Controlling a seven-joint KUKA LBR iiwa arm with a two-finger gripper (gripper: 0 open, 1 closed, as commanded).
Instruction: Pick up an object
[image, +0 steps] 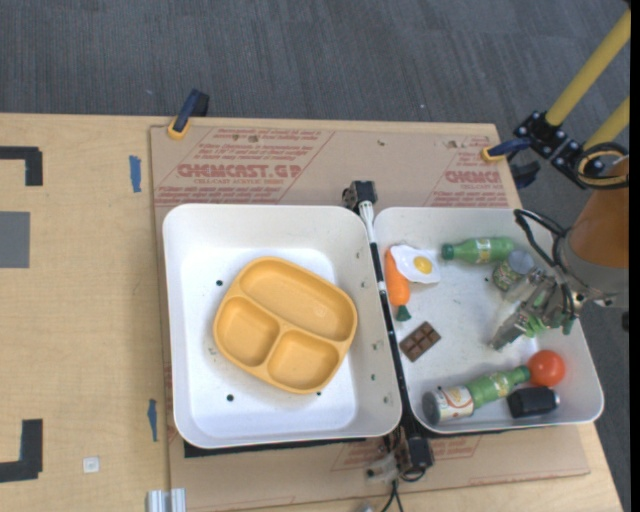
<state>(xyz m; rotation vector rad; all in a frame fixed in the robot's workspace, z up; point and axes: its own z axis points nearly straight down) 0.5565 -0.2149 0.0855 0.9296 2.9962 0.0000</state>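
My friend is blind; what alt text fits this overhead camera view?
A robot gripper reaches into the right bin among toy food: two green bottles, a fried egg, a carrot. The left bin holds a yellow divided tray.

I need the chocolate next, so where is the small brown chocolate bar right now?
The small brown chocolate bar lies in the right white bin, near its left wall, just below the orange carrot.

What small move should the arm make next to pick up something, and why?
Probably lower the gripper straight down a little. It hangs over the right bin, beside the upper green bottle and above the red ball, with nothing seen held. Which object lies directly beneath is unclear.
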